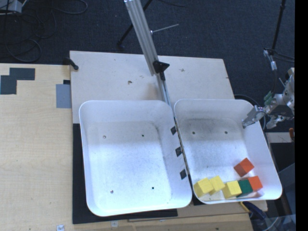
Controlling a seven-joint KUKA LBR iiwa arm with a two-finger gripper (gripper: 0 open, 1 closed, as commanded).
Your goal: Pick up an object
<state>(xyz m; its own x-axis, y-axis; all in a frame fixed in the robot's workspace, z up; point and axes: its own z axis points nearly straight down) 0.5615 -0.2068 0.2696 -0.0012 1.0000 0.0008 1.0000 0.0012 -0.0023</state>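
Blocks (230, 184) bunched at five o'clock in right bin (219, 124), tight against the wall. Hand (269, 110) at three o'clock over the rim (spread impossible to tell). Likely trouble: wall blocking a finger, neighbours nudged, nothing gripped.

At the right edge of the frame the gripper (263, 114) is small and partly cut off, so its fingers are hard to read. In the lower right, the green block (245, 186) sits partly hidden between the yellow block (232, 189) and the orange block (255, 182).
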